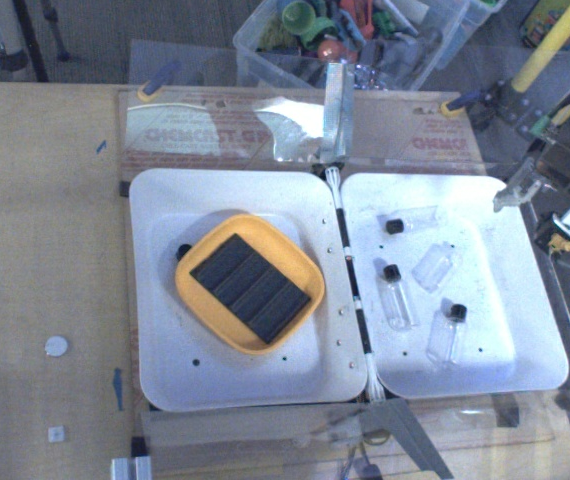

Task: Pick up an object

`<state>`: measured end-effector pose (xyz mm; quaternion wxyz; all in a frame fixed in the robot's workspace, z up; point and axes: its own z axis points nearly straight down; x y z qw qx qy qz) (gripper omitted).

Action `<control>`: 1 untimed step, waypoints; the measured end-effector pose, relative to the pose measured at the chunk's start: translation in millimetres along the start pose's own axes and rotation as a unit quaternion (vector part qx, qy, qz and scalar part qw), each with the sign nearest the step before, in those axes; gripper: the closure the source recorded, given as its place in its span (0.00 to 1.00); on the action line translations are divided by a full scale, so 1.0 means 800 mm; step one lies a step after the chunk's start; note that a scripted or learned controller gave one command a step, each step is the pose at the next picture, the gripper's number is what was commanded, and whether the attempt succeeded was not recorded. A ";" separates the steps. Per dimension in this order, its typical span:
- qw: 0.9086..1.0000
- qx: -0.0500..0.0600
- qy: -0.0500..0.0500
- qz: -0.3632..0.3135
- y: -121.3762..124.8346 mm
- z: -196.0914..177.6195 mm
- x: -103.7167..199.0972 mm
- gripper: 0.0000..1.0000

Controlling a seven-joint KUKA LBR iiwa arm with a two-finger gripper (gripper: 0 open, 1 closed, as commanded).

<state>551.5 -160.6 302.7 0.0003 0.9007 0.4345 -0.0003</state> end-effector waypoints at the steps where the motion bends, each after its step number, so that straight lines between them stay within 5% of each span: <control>1: 1.000 0.002 0.000 0.006 -0.066 0.247 -0.011 0.00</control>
